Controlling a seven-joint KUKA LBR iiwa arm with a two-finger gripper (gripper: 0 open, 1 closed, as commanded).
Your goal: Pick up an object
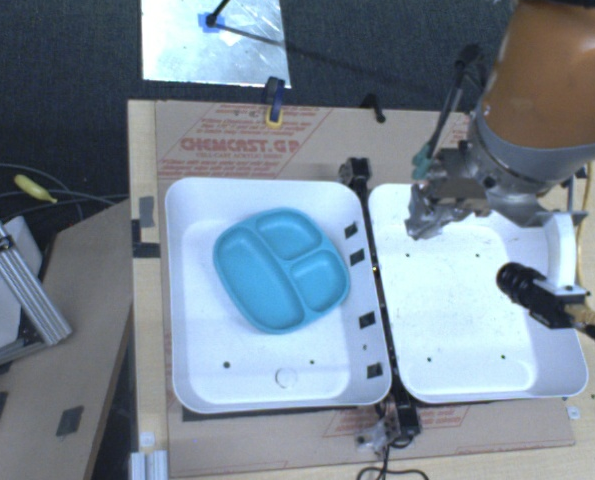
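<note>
A blue divided plate (pixel 280 268) with three compartments lies flat in the middle of the left white bin (pixel 202 368). My gripper (pixel 424 222) hangs over the far left part of the right white bin (pixel 477 378), well to the right of the plate and apart from it. I see nothing held under the gripper. The arm's large orange band fills the upper right above it.
A black divider with clips runs between the two bins (pixel 369 298). Both bins rest on a cardboard sheet (pixel 237 143). A shiny foil square (pixel 212 28) lies behind it. Metal rails (pixel 12 278) stand at the left edge.
</note>
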